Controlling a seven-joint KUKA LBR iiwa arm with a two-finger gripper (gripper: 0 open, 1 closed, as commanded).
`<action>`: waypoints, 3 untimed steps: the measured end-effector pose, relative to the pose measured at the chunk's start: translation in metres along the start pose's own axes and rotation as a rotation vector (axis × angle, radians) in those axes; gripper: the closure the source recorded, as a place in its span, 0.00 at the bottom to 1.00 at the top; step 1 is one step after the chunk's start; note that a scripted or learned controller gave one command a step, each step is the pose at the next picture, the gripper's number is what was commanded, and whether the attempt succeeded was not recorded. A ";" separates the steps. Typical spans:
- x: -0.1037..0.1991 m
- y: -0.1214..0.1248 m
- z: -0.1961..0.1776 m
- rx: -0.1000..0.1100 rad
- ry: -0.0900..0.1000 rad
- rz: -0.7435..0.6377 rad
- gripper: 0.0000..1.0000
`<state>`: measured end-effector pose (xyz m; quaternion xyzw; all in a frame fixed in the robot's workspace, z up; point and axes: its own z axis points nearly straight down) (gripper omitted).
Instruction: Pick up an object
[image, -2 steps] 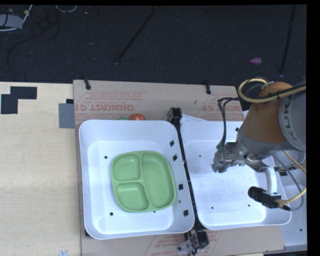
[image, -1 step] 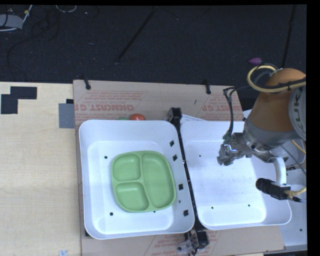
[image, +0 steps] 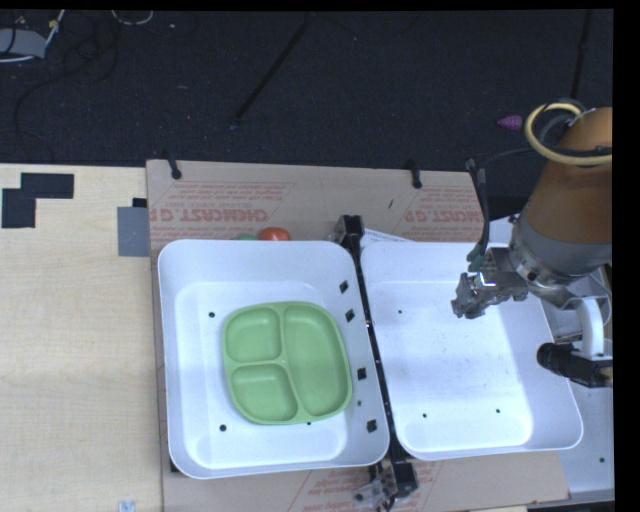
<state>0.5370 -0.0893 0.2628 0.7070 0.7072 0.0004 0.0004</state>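
At the far left the wooden bench (image: 70, 350) lies bare, with a few dark patches near its upper edge. Next comes a sheet of printed cardboard (image: 260, 205) that underlies both bins. The left bin (image: 190, 300), shallow and white, holds a green divided plate (image: 287, 362), lying flat and roughly in the middle of the bin floor, its three compartments facing up. Behind the far rim of this bin, on the cardboard, a small red-orange object (image: 273, 235) peeks out, with a sliver of something green just beside it; what either is cannot be told. A black divider with clips (image: 360, 330) runs between the two bins.

The right bin (image: 450, 400) shows its white floor, marked by a few small dark dots. Over its upper right part hangs the gripper (image: 470, 300), at the end of the arm (image: 570, 200) that comes in from the right, with the orange band above the wrist. The gripper sits low near the bin's far wall. Its tip is a dark, small cluster, and whether it is open or closed cannot be told from this angle; nothing is seen held in it.

The green plate lies well apart from the gripper, to the left of it, across the divider in the other bin.
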 end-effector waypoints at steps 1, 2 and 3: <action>0.053 0.018 0.016 0.004 0.001 -0.004 1.00; 0.110 0.031 0.030 0.005 0.001 -0.004 1.00; 0.172 0.040 0.029 0.004 0.002 -0.005 1.00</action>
